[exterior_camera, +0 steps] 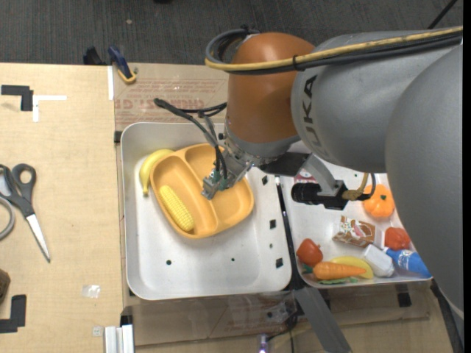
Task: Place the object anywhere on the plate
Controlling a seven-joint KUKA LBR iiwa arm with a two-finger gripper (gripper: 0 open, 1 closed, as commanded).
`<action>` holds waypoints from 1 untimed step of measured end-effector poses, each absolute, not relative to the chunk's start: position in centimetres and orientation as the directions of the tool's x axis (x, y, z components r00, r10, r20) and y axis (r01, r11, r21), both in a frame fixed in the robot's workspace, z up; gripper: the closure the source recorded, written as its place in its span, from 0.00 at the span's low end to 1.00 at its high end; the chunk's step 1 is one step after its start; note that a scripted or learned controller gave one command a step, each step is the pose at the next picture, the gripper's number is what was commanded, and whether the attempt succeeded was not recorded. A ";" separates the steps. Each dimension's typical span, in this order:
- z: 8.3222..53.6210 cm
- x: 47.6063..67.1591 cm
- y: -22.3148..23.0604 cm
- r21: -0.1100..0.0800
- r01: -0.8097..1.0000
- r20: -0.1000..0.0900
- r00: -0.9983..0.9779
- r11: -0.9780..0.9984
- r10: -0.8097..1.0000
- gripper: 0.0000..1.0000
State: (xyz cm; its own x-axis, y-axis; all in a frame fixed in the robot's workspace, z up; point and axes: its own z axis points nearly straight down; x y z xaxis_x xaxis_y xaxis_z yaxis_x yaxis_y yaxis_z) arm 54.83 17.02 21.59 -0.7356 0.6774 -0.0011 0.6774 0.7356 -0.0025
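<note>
Flanking two white bins [147,271], pale bench [59,160] holds scissors [26,204]; gripper [215,186] state unclear.

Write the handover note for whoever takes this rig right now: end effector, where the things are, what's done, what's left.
End effector: low over the middle of the plate in the left bin; its fingers are too small to read and no object shows between them.
Plate: yellow, divided, holds a corn cob in its left compartment. A banana lies against its upper-left rim, seemingly in the bin.
Right bin: tomato, carrot, orange and other toy food.
Done: corn is on the plate.
Left: confirm whether that was the assigned object; if so, just lift the arm away.
</note>
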 end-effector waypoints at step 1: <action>27.2 47.8 15.9 -0.001 0.491 0.000 -0.871 0.871 0.491 1.00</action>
